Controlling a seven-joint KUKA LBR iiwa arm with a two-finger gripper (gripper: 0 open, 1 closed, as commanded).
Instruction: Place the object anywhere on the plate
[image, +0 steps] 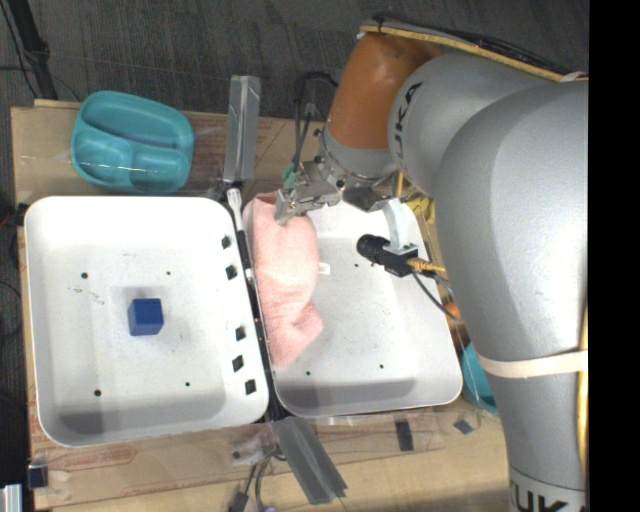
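We see two white bins side by side on the desk (150, 455). The left bin (60, 300) holds a small blue cube (146, 316), lying apart from the walls a little toward nine o'clock of the bin's middle. The right bin (400, 350) holds a pink cloth (285, 280), draped along its nine o'clock wall. The tool (300, 200) sits at the cloth's twelve o'clock end, touching it; we cannot tell how its fingers stand. A teal divided plate (132, 140) rests on the desk at twelve o'clock of the left bin, outside both bins.
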